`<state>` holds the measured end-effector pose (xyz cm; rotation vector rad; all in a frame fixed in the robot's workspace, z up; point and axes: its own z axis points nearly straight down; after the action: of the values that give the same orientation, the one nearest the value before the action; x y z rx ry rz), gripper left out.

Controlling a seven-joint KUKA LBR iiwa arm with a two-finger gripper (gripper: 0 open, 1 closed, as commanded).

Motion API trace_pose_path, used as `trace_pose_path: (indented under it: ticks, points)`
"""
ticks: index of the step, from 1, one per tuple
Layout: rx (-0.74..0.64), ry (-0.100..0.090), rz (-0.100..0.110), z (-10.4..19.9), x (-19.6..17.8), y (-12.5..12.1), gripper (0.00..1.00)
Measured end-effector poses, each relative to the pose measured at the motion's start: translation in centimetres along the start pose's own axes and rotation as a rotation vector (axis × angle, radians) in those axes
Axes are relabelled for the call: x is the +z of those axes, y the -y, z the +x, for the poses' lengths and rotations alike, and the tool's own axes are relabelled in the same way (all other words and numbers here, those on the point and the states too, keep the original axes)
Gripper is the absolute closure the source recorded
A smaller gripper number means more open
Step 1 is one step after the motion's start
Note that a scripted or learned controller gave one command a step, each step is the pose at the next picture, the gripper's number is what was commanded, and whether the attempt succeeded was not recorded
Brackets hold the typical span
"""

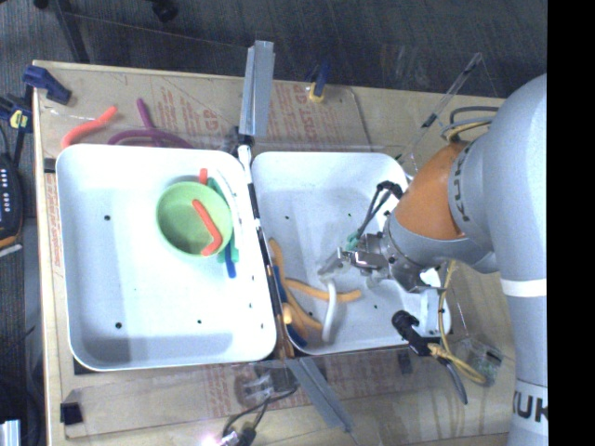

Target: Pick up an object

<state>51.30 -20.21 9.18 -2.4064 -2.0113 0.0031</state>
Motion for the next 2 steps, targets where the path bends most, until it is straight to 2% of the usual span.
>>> trace_pose_path:
  ticks: [1,2]
  points:
    - [-0.006,-0.005,-0.001,0.28,-1.07,-0.11,1.00]
    - [-0.006,-0.005,0.000,0.28,-1.04,-0.07,0.00]
